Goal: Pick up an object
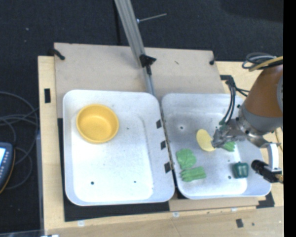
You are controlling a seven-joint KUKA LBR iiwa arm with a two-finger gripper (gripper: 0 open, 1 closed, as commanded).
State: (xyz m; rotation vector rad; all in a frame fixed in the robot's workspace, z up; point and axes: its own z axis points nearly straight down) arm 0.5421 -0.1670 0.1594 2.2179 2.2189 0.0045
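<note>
Bins sit side by side on the desk, and the left bin carries a yellow bowl toward its far left corner. Across the divide, the right bin holds two green pieces: a leafy green item and, just nearer the camera, a ridged green piece. To their right lies a pale yellow object, with the end effector down at its right edge, touching or nearly so; whether it is wide, narrow or closed on anything cannot be told from this angle. A small green scrap shows just past it, and a dark green block rests nearer the bin's front right corner. The grasp looks underway, not confirmed. Centring over the yellow object before closing should help, since an edge pinch may slip.
</note>
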